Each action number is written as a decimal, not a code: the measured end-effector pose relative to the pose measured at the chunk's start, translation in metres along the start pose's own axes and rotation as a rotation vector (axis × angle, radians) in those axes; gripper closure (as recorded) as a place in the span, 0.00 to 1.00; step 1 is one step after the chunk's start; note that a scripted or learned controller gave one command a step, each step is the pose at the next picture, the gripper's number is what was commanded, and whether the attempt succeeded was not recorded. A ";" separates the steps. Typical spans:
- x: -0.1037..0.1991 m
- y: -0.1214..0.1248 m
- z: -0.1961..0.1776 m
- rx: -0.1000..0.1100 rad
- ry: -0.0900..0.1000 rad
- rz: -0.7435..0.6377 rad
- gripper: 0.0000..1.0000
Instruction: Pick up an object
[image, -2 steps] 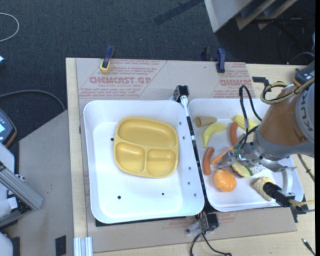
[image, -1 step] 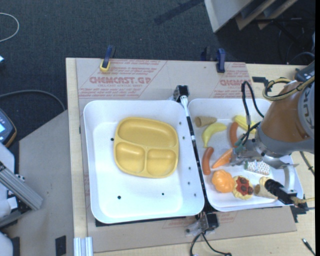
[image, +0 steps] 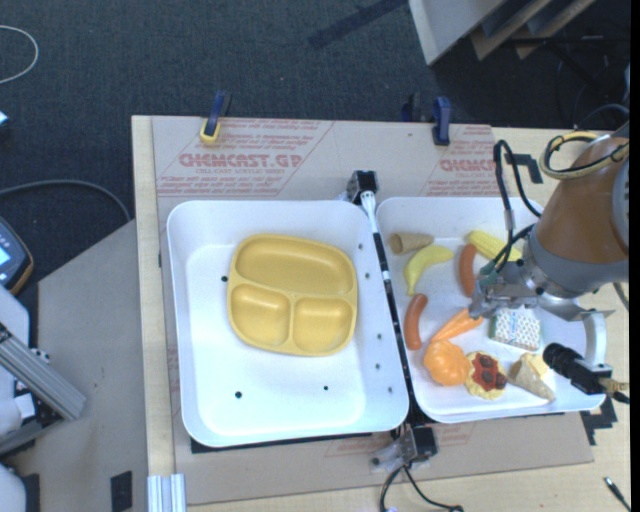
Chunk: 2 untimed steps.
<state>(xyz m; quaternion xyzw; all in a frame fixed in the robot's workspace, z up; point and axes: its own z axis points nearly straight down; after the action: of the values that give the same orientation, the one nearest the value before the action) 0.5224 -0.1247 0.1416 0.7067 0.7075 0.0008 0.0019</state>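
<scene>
Gripper (image: 492, 300) is low in the right bin (image: 440, 405), above the carrot (image: 457, 325); its grip state cannot be told. Banana (image: 426, 264) lies at ten o'clock.

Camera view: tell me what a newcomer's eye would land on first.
The yellow divided plate stands out first, lying alone in the left white bin. Next comes the bright heap of toy food in the right white bin: a banana, two sausages, a carrot and a pizza slice. Over that heap hangs the grey arm with its orange band, its gripper low among the food.
</scene>
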 end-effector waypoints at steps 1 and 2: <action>0.002 -0.002 -0.043 -0.001 0.000 0.000 1.00; 0.002 0.000 -0.086 -0.003 -0.001 0.000 1.00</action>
<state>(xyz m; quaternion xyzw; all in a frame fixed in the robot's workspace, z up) 0.5220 -0.1231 0.2275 0.7067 0.7075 0.0016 0.0031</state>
